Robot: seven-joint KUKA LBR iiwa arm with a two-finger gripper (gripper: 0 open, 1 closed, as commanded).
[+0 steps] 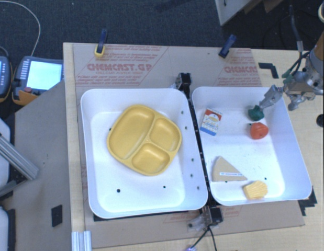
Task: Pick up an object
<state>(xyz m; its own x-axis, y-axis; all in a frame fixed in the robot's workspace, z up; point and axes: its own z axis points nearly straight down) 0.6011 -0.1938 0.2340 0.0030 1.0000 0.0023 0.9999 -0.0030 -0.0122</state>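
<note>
My gripper (279,103) hangs over the far right edge of the right bin (292,140), open, with nothing between its fingers. Its left finger (268,99) slants down toward a small dark green object (255,113), which lies right at that fingertip; whether they touch I cannot tell. Just below the green object is a red tomato-like ball (259,130). A small orange and white carton (210,122) lies at the bin's left side. Nearer the front are a tan wedge (227,169) and a yellow chunk (255,190).
The left bin (99,187) holds a yellow divided plate (144,139). Black clips (183,80) join the bins at the back and front. A cardboard sheet (151,61) lies under both bins, clamped at its far edge. Screens (41,73) stand off to the left.
</note>
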